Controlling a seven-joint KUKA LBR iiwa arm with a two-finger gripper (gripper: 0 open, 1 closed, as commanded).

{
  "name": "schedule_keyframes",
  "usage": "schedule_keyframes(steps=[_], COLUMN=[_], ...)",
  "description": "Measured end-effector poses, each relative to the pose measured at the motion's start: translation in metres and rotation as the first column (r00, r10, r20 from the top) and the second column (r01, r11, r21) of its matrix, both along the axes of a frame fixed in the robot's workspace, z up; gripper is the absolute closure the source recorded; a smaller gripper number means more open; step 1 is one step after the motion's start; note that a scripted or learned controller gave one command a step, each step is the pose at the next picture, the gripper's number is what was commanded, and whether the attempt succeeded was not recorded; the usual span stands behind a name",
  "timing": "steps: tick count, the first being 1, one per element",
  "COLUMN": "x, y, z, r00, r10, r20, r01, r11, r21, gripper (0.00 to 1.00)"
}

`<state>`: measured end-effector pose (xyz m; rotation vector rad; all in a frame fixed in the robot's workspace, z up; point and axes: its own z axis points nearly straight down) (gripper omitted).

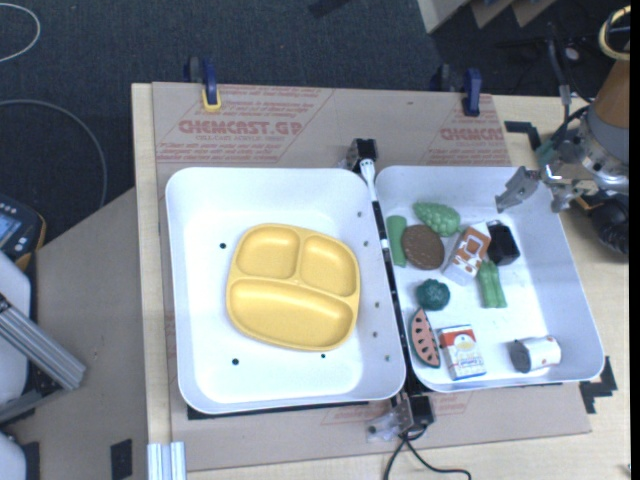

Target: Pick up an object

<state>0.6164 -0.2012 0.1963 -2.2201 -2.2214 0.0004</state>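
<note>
The toys (447, 258) lie clustered in the right bin (560, 298) (none lifted yet). The gripper (520, 190) hovers over that bin's upper right corner, fingers spread, holding nothing. This looks like the approach; next it must descend over one piece.

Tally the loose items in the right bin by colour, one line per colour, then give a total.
Green: 4 (long piece by the divider, leafy piece, dark round piece, stick)
Brown: 1 (round disc)
Black: 1 (small block)
Red: 2 (watermelon slice, red-and-white box)
Orange and white: 1 (carton)
White and grey: 1 (cylinder)
Total: 10
</note>
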Motion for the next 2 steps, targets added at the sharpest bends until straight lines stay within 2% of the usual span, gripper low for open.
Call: schedule_keyframes(steps=[1,2], x=[-0.0787,-0.076], y=[0.0351,0.0339], z=[0.1664,0.169], r00=[1.0,1.0], r10=[0.002,0.002], r20=[0.012,0.006], r01=[-0.002,-0.002], r11=[1.0,1.0], r21=[-0.003,-0.004], gripper=[0.0,1.0])
